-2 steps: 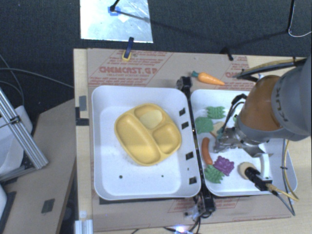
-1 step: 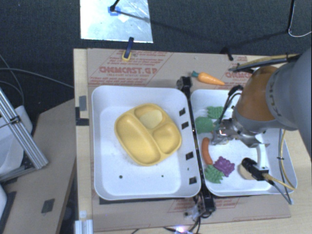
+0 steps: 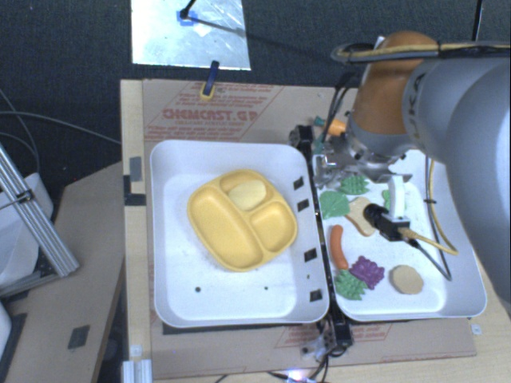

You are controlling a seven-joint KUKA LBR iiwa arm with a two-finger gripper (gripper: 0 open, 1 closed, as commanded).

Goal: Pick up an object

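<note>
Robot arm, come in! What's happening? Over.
Arm low over right bin. Toy food there: sausage, grapes, cookie. Yellow tray in left bin.

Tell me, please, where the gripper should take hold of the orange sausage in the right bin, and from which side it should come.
Grip the sausage at its middle, coming straight down from above. It lies flat and is long and thin, running roughly along the wall of the right bin, so the fingers should probably close across its narrow width. The grapes and a green leaf lie close to its lower end, so the middle seems freer.
</note>
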